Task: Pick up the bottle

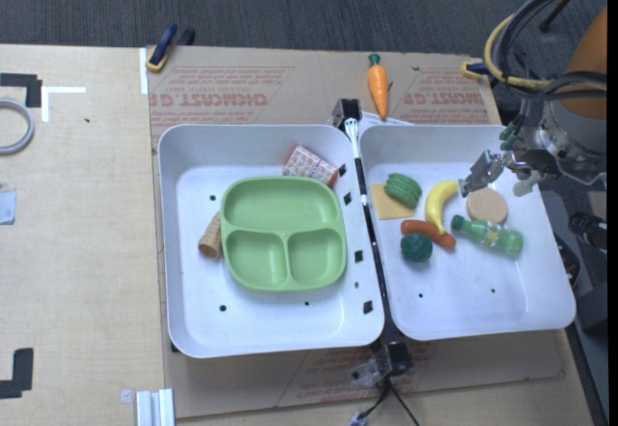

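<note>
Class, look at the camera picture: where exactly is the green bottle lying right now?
The green bottle lies on its side in the right bin, just below the tan round piece and right of the banana.

Arm [579, 76] cropped at right edge

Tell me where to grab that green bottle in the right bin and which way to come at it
Probably best at the middle of its body. The green bottle lies on its side in the right bin, long axis running left to right, so come straight down with the tool closing across its width. The tan disc sits tight against its far side, and the near side looks freer.
</note>
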`<state>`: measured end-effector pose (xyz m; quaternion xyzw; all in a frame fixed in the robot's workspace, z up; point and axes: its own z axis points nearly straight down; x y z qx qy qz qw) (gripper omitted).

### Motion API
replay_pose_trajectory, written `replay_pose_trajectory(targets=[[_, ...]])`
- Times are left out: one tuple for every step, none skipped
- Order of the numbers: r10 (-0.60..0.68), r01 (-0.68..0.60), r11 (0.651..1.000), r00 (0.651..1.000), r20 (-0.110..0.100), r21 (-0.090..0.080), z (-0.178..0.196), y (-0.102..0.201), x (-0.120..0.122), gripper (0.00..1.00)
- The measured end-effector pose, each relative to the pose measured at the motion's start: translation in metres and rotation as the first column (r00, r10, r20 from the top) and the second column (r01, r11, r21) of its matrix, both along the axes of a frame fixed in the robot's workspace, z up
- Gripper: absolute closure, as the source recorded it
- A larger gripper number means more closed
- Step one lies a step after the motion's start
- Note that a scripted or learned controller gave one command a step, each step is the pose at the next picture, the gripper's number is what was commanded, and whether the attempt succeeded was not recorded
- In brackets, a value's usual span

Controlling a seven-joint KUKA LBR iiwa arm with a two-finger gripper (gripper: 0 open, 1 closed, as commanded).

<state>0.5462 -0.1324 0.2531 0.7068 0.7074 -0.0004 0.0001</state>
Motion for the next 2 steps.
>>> replay_pose_trajectory(targets=[[0.010,-0.010,1.000,1.000,0.000,0.000,-0.1609,-0.0257,-0.0307,0.00],[0.006,-0.006,1.000,1.000,0.001,0.000,-0.1513,-0.0262,-0.0305,1.00]])
